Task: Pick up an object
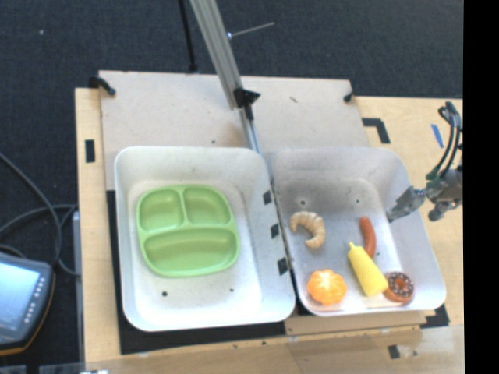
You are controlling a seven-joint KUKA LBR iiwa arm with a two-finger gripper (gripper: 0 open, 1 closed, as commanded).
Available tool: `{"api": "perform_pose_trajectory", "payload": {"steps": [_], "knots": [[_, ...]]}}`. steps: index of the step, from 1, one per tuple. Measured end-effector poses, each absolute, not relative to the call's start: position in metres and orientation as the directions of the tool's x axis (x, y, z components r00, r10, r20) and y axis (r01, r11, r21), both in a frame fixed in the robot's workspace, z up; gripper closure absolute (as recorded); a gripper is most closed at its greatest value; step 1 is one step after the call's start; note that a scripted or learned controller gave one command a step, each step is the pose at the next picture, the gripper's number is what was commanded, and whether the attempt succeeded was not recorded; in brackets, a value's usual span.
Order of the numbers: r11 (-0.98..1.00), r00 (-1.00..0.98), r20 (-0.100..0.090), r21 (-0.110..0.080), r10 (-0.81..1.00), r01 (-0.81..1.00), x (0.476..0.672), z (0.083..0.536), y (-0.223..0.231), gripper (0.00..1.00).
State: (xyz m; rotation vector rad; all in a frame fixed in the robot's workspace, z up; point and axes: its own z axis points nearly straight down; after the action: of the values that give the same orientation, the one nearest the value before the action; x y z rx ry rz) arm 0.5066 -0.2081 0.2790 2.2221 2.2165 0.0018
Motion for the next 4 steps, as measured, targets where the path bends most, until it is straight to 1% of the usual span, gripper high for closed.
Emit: {"api": "perform_pose_trajectory", "payload": {"steps": [1, 2, 3, 4], "knots": [[0.000, 0.000, 0.001, -0.004, 1.000, 1.000, 0.493, 0.216, -0.191, 0.00], [0.007, -0.007, 0.004, -0.005, 1.000, 1.000, 0.489, 0.143, -0.123, 0.00], [0.001, -0.001, 0.000, 0.001, 1.000, 1.000, 0.490, 0.101, -0.096, 0.00], [-0.002, 0.002, -0.001, 0.002, 1.000, 1.000, 0.490, 0.101, -0.099, 0.00]]}}
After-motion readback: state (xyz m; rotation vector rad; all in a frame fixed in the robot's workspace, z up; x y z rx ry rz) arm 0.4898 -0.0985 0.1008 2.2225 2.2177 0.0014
